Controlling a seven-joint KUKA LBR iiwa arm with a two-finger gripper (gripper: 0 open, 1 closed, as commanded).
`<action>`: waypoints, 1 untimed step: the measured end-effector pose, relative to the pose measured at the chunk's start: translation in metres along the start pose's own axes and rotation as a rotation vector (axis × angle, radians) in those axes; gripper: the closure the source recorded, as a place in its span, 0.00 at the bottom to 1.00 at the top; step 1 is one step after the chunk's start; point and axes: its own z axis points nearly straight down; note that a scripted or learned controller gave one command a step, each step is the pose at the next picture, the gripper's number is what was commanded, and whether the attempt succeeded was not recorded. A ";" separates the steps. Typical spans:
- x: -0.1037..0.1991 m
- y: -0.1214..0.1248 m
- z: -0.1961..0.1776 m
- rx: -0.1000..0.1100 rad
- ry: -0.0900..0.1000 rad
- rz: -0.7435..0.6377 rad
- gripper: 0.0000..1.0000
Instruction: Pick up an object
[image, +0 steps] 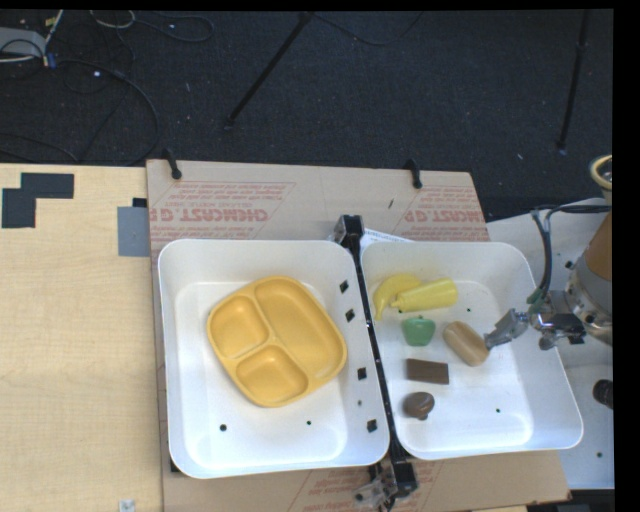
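The right bin (545, 420) holds several small items. A yellow banana (392, 290) lies against a yellow corn-like piece (432, 295) at the back. In front of them sit a green pepper-like item (419, 330), a tan bread roll (464, 343), a flat brown block (427, 372) and a round brown item (418, 405). My gripper (504, 331) reaches in from the right and hangs just right of the tan roll, close to it, with nothing seen in its grasp.
In the left bin (190, 420) lies a yellow divided plate (276, 340). A black divider (366, 350) runs between the bins. Cardboard (300, 205) lies under both. The arm's wrist and cables (570, 315) hang over the right bin's right rim.
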 end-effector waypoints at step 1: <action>0.011 -0.002 0.057 0.007 0.004 -0.001 0.00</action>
